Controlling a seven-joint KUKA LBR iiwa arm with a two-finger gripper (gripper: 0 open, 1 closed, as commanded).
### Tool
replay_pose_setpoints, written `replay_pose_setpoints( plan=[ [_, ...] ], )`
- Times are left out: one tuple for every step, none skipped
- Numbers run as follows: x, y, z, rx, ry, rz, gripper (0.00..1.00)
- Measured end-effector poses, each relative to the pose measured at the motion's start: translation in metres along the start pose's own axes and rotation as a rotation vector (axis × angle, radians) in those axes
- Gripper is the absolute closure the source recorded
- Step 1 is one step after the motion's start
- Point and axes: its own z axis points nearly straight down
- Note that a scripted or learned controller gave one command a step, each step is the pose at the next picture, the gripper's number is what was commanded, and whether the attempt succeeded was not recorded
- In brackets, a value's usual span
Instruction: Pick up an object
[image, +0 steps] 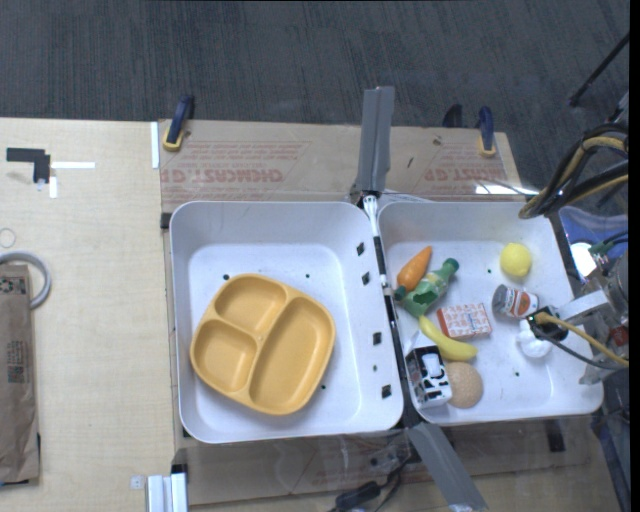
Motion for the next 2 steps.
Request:
replay_pose_setpoints(
  plan=[
    [0.008, -0.004, 0.058, 0.006, 0.015, -0.004, 0.00],
    [0.000, 0.000, -0.023, 0.000, -0.001, 0.001, 0.00]
  ],
)
